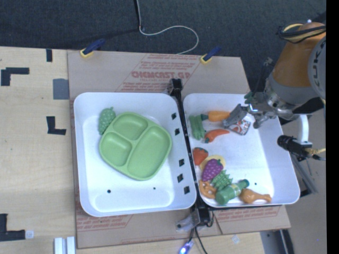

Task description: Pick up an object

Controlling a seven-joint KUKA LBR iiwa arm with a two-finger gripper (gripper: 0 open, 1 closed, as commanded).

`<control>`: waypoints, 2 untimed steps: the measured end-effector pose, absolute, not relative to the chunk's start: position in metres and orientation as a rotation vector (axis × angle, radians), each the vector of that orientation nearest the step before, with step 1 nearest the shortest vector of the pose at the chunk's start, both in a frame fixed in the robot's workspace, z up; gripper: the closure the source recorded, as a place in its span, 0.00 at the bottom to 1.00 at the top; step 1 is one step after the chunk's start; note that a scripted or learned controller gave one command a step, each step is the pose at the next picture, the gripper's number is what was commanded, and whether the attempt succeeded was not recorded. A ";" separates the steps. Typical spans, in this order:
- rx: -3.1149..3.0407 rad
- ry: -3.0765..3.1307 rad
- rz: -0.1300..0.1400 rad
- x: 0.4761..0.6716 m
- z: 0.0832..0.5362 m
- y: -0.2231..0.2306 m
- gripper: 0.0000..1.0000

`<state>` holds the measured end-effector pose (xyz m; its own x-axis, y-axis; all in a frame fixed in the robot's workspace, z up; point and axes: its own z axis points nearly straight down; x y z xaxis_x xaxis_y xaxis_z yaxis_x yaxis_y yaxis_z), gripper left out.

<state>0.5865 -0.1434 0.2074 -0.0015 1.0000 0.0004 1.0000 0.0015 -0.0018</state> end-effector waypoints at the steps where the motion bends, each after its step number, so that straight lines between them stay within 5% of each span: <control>1: -2.213 -2.235 -0.013 0.524 0.324 -0.060 0.00; 2: -2.221 -2.239 -0.024 0.490 0.523 0.007 0.00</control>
<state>0.4903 0.0065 0.5226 -0.0081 1.0000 0.0023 0.9998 0.0080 0.0188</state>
